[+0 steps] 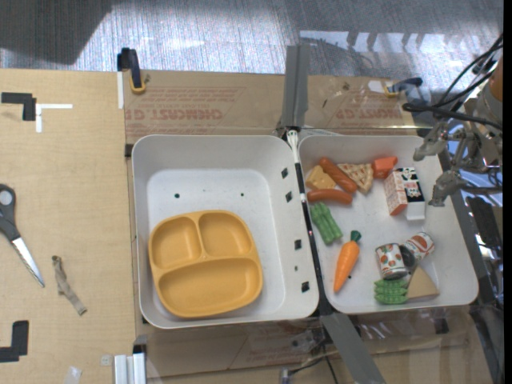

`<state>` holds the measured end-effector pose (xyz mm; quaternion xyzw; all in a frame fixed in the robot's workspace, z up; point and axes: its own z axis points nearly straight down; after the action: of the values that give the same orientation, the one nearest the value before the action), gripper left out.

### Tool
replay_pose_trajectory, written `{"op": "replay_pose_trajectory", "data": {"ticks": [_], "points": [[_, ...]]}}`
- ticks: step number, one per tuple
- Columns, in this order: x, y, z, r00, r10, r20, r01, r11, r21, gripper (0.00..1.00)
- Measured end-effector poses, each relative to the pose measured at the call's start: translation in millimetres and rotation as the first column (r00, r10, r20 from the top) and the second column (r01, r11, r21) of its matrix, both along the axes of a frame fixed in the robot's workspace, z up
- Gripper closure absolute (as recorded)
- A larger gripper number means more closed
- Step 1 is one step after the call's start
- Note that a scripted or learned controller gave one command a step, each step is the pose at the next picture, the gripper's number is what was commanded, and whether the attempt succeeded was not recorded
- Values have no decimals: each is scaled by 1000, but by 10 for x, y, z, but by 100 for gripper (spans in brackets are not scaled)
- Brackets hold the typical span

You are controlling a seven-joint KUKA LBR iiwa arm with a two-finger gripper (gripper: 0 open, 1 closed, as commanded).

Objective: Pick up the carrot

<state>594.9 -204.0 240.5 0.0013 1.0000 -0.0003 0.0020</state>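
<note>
Smooth glossy plastic carrot (346,265), matt yellow plastic plate (206,262), speckled white bins (212,174), brown cardboard bench (60,214).

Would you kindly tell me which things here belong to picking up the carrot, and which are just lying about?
Belongs to the job:
carrot
gripper
right bin

Lying about:
yellow plate
left bin
hot dogs
pizza slice
milk carton
cans
scissors

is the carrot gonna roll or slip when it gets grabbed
The carrot looks like smooth moulded plastic, so probably stiff and light. Its tapered, rounded body may roll if nudged sideways, and could squirt from a grip near the narrow tip. It lies apart from its neighbours, so the thicker end seems safer.
</note>
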Motion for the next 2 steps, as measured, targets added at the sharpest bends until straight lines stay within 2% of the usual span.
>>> {"op": "replay_pose_trajectory", "data": {"ticks": [1, 2], "points": [[-658, 568, -284, 989, -145, -1, 145, 989, 1, 0], [-629, 1080, -1478, 963, -268, 0, 268, 963, 2, 0]]}}
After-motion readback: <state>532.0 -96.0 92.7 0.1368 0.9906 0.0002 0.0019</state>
